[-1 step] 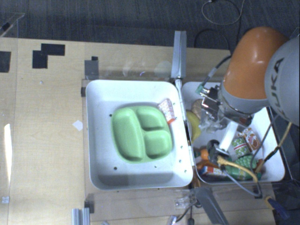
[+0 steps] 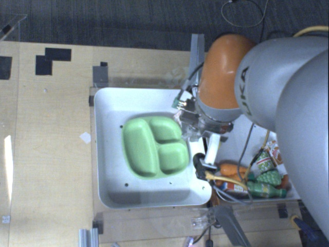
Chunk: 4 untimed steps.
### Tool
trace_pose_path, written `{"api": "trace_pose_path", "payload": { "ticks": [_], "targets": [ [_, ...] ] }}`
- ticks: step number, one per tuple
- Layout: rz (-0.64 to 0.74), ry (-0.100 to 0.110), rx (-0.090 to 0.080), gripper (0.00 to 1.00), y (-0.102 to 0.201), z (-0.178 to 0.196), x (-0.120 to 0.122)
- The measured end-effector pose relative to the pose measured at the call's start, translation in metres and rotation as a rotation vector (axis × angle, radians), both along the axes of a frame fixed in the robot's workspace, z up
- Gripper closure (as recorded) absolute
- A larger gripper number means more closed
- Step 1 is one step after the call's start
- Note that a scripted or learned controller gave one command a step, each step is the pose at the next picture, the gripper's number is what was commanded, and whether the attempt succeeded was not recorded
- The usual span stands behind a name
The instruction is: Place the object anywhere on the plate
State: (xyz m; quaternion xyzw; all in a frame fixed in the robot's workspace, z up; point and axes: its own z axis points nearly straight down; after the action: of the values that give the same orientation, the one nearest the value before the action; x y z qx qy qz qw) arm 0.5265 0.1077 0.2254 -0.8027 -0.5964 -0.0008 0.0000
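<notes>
one green plate (image 2: 154, 147) sits mid-frame; the tool (image 2: 190, 129) hangs at its right rim, wide or narrow i cannot tell. heaped objects (image 2: 267, 181) lie lower right; grasping one seems next.

**Pale desk with two white bins**

The desk (image 2: 51, 153) has a light, wood-toned top. Along its far edge it meets dark grey flooring (image 2: 128, 9). The left bin (image 2: 103, 138), shallow and white with rounded corners, sits flat on the desk near the middle of the view. The right bin (image 2: 272, 137) stands just beside it and is mostly hidden, so only slivers of white can be seen. Grey metal posts rise from the desk at the left bin's far corners (image 2: 100, 75) (image 2: 197, 50), and another stands near its front left corner (image 2: 87, 236). A black stepped patch (image 2: 51, 59) lies flat on the desk at far left, well apart from the bins. A second black patch (image 2: 4, 67) is cut off by the left edge. A small white diamond mark (image 2: 85, 137) lies just left of the left bin.
</notes>
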Motion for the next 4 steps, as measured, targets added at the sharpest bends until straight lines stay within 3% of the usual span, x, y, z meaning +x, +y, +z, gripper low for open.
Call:
{"api": "trace_pose_path", "payload": {
  "ticks": [1,2,3,4],
  "targets": [
    [0.147,-0.001,0.001,1.00,0.067,0.008,-0.037],
    [0.273,-0.003,0.000,1.00,0.083,0.026,-0.007],
    [0.340,-0.001,0.000,1.00,0.128,-0.004,-0.002],
    [0.340,-0.004,0.002,1.00,0.128,0.007,0.000]
  ]
}}
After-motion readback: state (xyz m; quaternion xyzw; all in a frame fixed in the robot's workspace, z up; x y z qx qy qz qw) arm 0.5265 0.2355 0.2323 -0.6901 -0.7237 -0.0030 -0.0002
